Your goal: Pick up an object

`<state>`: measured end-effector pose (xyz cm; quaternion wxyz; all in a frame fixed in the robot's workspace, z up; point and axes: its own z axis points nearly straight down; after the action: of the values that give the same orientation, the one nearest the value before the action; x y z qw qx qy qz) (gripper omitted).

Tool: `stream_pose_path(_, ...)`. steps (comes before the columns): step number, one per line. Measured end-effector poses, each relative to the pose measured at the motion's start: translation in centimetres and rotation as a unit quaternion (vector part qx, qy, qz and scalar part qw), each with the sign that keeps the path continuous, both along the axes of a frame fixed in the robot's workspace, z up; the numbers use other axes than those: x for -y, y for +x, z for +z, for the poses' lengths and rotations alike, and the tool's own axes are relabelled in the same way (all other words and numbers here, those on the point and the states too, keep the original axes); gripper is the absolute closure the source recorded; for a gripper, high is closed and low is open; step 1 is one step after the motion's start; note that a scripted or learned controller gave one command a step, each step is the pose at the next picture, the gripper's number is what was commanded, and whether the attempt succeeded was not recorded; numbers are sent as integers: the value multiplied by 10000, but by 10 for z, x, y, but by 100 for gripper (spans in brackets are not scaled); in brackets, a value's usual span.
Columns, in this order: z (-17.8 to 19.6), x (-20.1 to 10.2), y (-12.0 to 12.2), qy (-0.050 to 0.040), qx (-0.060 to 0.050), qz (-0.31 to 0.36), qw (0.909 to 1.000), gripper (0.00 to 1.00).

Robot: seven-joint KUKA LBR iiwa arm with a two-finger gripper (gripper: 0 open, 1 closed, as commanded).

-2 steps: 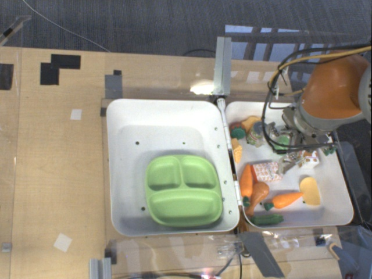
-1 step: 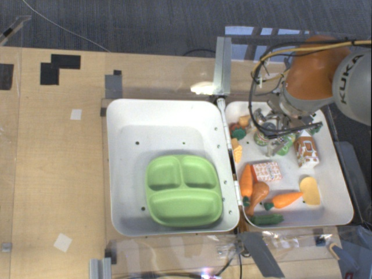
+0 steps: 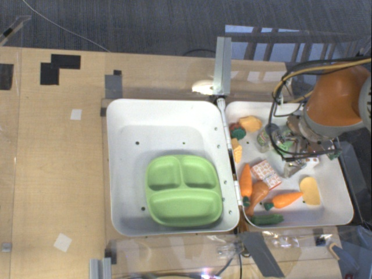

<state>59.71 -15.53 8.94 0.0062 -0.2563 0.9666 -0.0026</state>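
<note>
The right bin point(image 3: 336, 209) holds several toy foods. A small box with a red pattern point(image 3: 265, 173) lies in the middle. One orange carrot point(image 3: 246, 180) rests near the bin's left wall and another point(image 3: 285, 200) near the front. A yellow piece point(image 3: 310, 190) sits to the right, and a green piece point(image 3: 266, 218) lies at the front edge. An orange-yellow piece point(image 3: 250, 123) lies at the back. My gripper point(image 3: 296, 164) hangs low over the bin's middle right, just right of the patterned box, under the orange wrist band point(image 3: 340, 97). Nothing is seen held.
The left bin point(image 3: 125, 156) carries a green divided plate point(image 3: 183, 189). A small jar-like item point(image 3: 264, 138) and a yellow corn-like piece point(image 3: 237, 153) sit by the divider wall between the bins. Cables loop around the wrist. A metal post point(image 3: 222, 65) stands behind the bins.
</note>
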Motion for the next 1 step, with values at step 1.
stream_pose_path(1,1,-67,-32,13,19,310,9995,0)
